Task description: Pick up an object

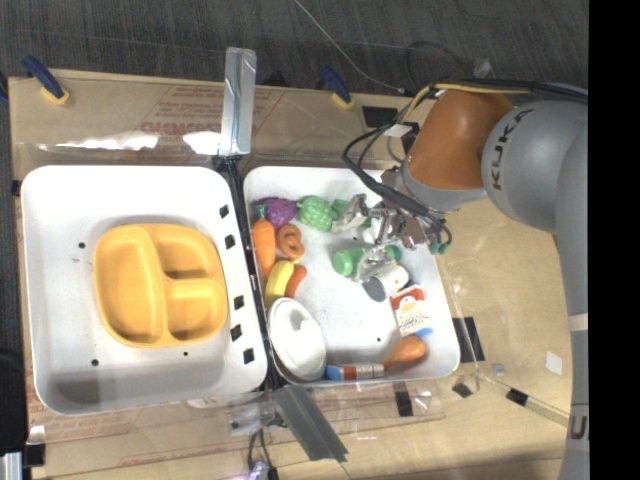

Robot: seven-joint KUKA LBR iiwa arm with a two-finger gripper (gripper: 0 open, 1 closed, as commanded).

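The gripper [378, 256] hangs low in the right bin [345, 318], and whether its fingers are spread or closed cannot be told. A green toy [346, 261] lies just to its left, a grey scoop [374, 288] just below. Farther left a carrot [263, 245] lies with its long axis running up and down the view. A white bowl [296, 336] sits lower left. The left bin [60, 358], well apart, holds a yellow tray [160, 280]. Both bins rest on a brown board [150, 108].

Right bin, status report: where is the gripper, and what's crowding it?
Gripper low in right bin, over green toy. No grasp confirmed. Crowding: small carton, green grapes, white bowl.
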